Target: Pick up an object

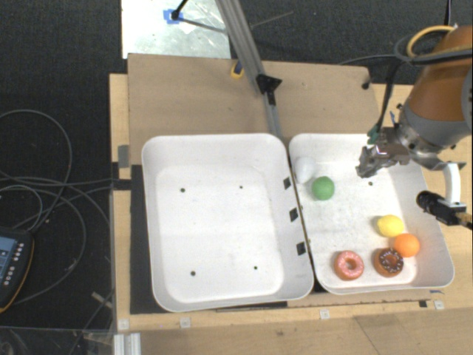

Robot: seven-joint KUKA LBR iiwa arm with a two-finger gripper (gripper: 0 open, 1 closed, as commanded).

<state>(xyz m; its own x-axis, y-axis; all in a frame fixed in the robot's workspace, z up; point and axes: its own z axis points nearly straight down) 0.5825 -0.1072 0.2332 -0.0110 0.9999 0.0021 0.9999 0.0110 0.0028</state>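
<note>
Camera view: jaws (367, 167) above the right bin (347, 287).
Whether they are released or clenched, I cannot tell. Green ball (323, 188) lies nearby; lemon (390, 225), orange (406, 245) and two doughnuts (349, 265) sit toward the front.

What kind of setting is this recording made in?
Probably a robotics lab bench set up for grasping trials: two shallow white bins side by side, toy food such as a pink donut, loose cables on dark carpet, and the gripper.
</note>
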